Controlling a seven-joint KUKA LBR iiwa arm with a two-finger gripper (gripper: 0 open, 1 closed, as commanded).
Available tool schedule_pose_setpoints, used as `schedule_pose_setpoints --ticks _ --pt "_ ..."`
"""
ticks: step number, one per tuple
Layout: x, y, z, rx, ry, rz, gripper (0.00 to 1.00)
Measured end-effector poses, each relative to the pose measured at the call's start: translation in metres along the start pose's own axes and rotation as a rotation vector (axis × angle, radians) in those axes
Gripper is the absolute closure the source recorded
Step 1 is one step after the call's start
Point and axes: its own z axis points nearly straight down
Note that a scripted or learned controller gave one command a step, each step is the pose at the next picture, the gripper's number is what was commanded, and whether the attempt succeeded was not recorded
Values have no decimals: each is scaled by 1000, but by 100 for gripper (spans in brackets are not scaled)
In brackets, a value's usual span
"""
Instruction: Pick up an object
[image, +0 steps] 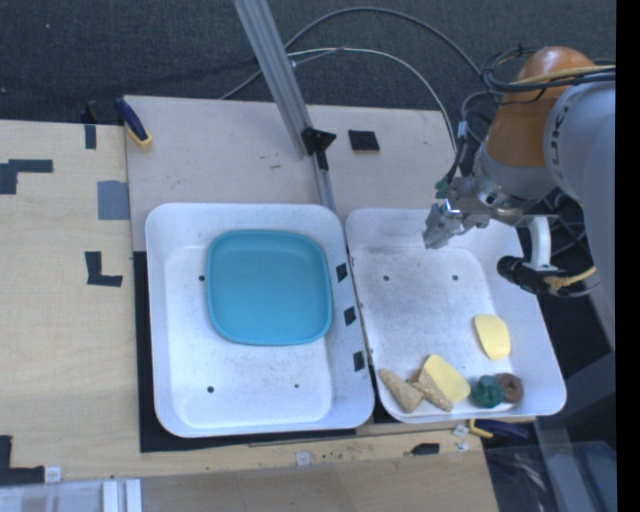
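Note:
In the right bin (400, 300) several small objects lie along the near and right side: a pale yellow oval piece (491, 336), a yellow wedge (443, 379), a tan bread-like piece (402, 391), a dark green lump (487, 392) and a small brown ring (510, 387). My gripper (439, 231) hangs over the bin's far edge, well away from those objects. Nothing shows between its fingers.
A teal square plate (268, 286) lies in the left bin (180, 330). A grey metal post (290, 100) slants up behind the bins. Black cables loop behind the arm, and a blue and yellow clamp (133, 122) sits at the bench's far left.

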Motion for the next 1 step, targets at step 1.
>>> schedule_pose_setpoints --ticks 1 --pt "-4 6 -44 0 0 0 100"
